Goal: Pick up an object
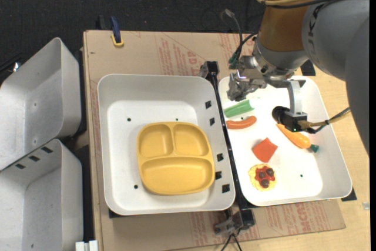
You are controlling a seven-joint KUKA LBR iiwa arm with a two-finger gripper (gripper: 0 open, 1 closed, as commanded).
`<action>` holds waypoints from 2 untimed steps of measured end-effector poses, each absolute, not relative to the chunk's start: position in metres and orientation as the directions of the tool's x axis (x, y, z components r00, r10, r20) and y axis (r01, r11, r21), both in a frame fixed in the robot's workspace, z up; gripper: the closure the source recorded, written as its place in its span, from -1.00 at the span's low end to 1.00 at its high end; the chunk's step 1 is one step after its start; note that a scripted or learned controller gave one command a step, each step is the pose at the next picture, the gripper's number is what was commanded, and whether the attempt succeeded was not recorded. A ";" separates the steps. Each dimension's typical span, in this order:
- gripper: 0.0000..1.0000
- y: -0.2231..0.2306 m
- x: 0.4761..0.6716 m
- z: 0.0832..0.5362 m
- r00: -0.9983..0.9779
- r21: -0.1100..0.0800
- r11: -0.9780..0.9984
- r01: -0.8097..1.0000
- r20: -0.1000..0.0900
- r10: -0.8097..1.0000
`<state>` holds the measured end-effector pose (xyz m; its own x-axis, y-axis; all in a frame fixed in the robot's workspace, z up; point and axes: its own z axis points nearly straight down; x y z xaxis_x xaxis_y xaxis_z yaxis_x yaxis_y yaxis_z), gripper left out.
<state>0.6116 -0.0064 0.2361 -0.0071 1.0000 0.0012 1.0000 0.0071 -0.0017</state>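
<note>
Two white bins are set side by side on the counter (158, 226). The left bin (111, 144) carries a yellow divided plate (175, 157). The right bin (329, 179) carries the pickable things: a green block (238, 109), an orange-red sausage (241, 122) just below it, a red wedge (265, 149), a small round pizza-like piece (262, 176) and a carrot (295, 137) toward the right.

The gripper (242, 88) is seen over the upper left corner of the right bin, directly above the green block; whether the jaws are open or closed cannot be told, and nothing is seen held.

The approach is judged to be in hand, with no grasp made yet. The green block is the likely target. A good grasp would be made by aligning the jaws across the block's short width, centred along its length, and by lowering straight down. Care should be taken with the bin wall at the left and with the sausage lying just beside it, which could be nudged or caught together with the block.
</note>
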 end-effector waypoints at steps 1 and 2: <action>1.00 0.043 0.603 0.227 -0.007 -0.002 0.007 1.000 0.002 1.000; 1.00 0.087 0.592 0.233 -0.008 -0.002 0.008 1.000 0.002 1.000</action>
